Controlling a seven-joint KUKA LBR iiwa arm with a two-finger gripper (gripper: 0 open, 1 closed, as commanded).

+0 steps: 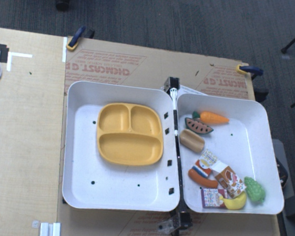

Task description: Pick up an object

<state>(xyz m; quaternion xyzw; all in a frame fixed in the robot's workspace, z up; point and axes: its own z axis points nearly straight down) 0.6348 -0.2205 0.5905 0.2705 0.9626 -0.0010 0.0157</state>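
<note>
Toys for the picking lie in the right bin point(270, 155), well apart from the yellow plate point(130, 134) that sits alone in the left bin point(75, 149) — the plate is the largest piece, three-sectioned, its wide section toward the near side. No pincer is over the bins at this moment, so how far it stands open I cannot tell, and nothing is held. The step in hand looks to be the approach, and I judge it goes best by choosing a piece with free space on both flanks. The bun point(192, 140) lies near the bin's left wall, its long axis running from upper left to lower right; closing across its short width would suit. The carrot point(214, 117) lies nearly level, green top at the left, tip pointing right — it sits clear of its neighbours on the far side. The melon slice point(199, 126) lies just below it, long axis slanting down to the right. The hot dog point(202, 177), the box point(229, 179), the banana point(235, 201) and the broccoli point(255, 190) crowd the near corner, touching or overlapping; a grasp there risks catching two at once.
</note>
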